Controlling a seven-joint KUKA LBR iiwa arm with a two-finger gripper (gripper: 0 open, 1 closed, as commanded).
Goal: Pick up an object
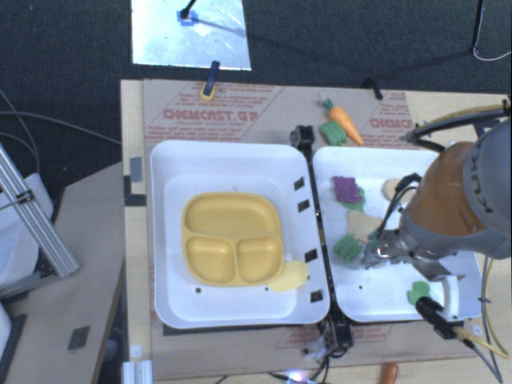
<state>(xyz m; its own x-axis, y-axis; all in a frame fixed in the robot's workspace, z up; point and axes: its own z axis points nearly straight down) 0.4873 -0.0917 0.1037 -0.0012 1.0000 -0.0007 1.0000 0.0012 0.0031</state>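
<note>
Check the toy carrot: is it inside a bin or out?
Out. The carrot lies on the cardboard behind the right bin, beyond its rim.

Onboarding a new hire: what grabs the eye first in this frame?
The yellow divided tray in the left bin, then the grey-and-orange arm over the right bin, its gripper down beside a green toy. A toy carrot lies on the cardboard behind the bins.

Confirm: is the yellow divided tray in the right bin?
No, the yellow divided tray sits in the left bin; the right bin holds small toys.

The cardboard sheet (240,114) reads "CHEMCAST" twice.
</note>
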